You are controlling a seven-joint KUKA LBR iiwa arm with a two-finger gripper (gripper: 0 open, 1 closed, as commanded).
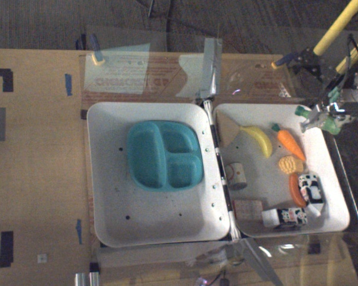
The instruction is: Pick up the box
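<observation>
Box (248, 208) half-hidden by bin wall (230, 204)

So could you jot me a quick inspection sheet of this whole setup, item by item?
Surface: brown bench bearing two shallow white bins side by side; blue and black tape marks on it.
Job's things: small box in the right bin, near its front edge, untouched.
Clutter: banana, carrot, cow-patterned carton, a second carton, small block in the right bin; teal divided plate in the left bin.
Grippers: gripper over the right bin's far right corner, apart from the box; fingers too blurred to judge.
Cables: dark cables on the floor behind the bench.
Surroundings: dark floor, clear panels behind the bins.
</observation>
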